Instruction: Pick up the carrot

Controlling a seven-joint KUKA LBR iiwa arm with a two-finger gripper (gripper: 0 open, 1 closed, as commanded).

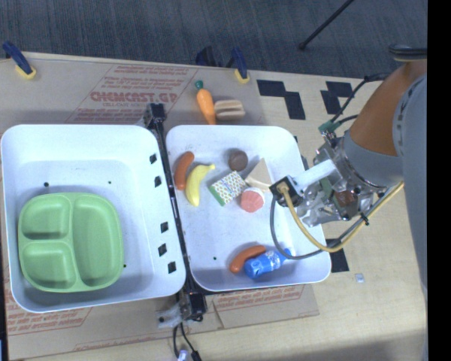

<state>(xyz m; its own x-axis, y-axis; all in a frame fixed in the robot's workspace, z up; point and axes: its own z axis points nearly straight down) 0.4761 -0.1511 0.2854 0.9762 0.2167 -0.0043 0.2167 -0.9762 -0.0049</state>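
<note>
Plate (71, 241), green and divided, sits in the left bin (30, 156). Carrot (205, 105) lies outside both bins on the surface (120, 89), just past the right bin's (210, 232) far rim, beside a bun (229, 110). My jaws hang over that bin's right rim, well apart from the carrot; whether wide or narrow, I cannot tell. Step: approach, not yet begun in earnest. Next: travel left beyond the rim, align along the carrot, descend.

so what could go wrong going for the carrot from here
1. The carrot lies outside both bins, close beside a bun-like toy; the tool could nudge or catch that instead.
2. An orange sausage-like piece in the right bin sits much nearer the tool and might be taken for the carrot.
</note>
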